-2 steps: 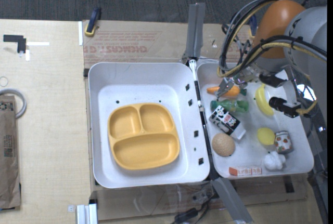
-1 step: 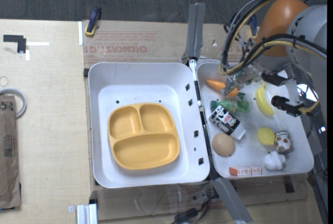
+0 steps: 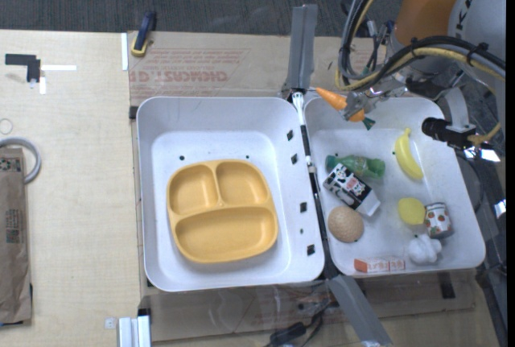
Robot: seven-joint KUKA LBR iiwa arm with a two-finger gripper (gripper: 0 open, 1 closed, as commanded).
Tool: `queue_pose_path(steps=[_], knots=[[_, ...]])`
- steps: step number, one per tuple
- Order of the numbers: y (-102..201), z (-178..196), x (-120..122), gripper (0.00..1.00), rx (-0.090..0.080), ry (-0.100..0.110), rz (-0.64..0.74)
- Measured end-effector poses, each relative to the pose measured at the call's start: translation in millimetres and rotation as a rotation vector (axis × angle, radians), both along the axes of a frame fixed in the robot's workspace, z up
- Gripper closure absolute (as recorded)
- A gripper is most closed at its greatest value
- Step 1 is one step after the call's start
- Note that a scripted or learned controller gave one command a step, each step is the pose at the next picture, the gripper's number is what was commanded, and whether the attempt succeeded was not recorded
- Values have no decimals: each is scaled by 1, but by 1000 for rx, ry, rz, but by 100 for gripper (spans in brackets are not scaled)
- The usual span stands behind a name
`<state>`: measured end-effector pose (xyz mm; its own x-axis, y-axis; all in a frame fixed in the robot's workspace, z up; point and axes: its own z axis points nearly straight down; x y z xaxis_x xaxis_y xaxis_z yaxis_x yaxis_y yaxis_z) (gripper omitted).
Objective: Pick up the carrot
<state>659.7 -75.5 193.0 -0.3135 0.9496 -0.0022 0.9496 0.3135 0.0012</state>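
Gripper (image 3: 355,106) pinching the carrot (image 3: 331,97) at the right bin's (image 3: 463,200) far-left corner, carrot lifted over the rim. Banana (image 3: 408,156) lies near the bin's right edge.

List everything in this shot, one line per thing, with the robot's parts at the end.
carrot: one, orange, at the right bin's upper left corner, between the end effector's fingers
banana: one, yellow, right bin, upper right
green packet: one, green, right bin, centre
black-and-white carton: one, right bin, below the packet
tan ball: one, right bin, lower left
lemon: one, yellow, right bin
small can: one, red and white, beside the lemon
divided plate: one, yellow, left bin
bins: two, white, side by side
end effector: one, grey, over the right bin's upper left
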Motion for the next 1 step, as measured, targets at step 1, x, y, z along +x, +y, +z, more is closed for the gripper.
queue_pose_path(steps=[1], knots=[[30,-2,-1,100,-1,3,71]])
